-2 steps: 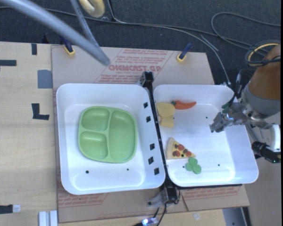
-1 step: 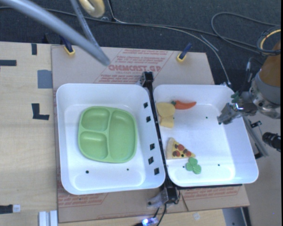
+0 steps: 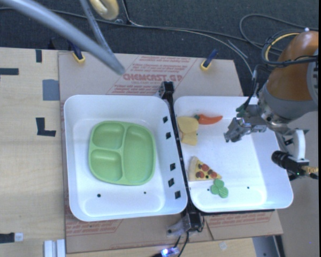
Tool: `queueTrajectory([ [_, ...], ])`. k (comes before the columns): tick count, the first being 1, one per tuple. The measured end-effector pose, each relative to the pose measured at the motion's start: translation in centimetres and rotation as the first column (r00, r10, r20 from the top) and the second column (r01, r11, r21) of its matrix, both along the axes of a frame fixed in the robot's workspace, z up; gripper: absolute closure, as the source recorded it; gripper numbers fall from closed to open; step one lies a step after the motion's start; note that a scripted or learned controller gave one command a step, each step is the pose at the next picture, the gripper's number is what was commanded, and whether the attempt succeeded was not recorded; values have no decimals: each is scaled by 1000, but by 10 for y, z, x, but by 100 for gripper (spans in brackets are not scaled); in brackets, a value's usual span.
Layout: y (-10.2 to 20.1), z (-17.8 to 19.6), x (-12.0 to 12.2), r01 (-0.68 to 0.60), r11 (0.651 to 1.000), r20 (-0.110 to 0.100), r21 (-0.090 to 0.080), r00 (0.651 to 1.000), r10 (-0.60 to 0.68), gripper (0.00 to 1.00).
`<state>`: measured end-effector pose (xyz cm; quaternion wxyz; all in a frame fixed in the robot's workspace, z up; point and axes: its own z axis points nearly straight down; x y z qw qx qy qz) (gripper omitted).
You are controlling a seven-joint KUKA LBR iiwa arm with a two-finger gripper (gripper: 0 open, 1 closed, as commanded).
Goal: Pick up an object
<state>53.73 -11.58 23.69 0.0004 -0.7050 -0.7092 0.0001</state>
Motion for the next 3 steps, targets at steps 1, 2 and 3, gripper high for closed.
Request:
queueTrajectory([
  [1,62,-9,0,0,1000,0,0,1000,0,100],
  [2,114,0,4,-1,1000,0,1,1000,1,100],
  [3,169,-15,6,0,1000,-3,0,1000,0,100],
])
